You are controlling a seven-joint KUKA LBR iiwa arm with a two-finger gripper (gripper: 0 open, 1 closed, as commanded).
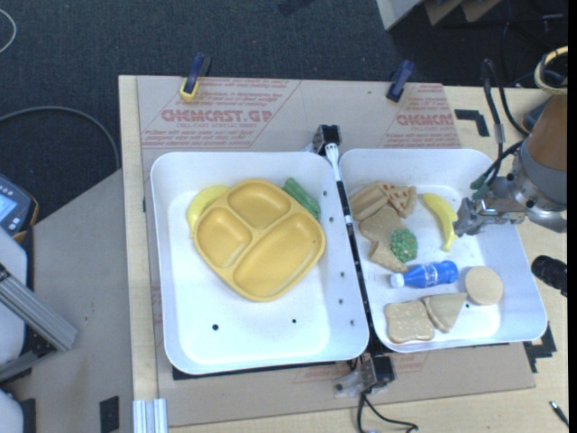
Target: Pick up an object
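The right bin [518, 287] holds several toy foods: a yellow banana [441, 217], a blue bottle [426, 275] lying on its side, a green broccoli piece [403, 243], tan bread and cracker pieces [382, 202], two toast slices [410, 321] and a round cookie [484, 286]. My gripper [472, 215] hangs over the bin's right part, just right of the banana, its tips low near the bin floor. Nothing shows between its tips.
The left bin [180, 323] holds a yellow divided tray [260, 237], with a yellow piece [203, 202] and a green piece [302, 197] sticking out from under it. Clamps [192, 77] grip the cardboard base at the back. The arm's orange band [550, 133] rises at the right.
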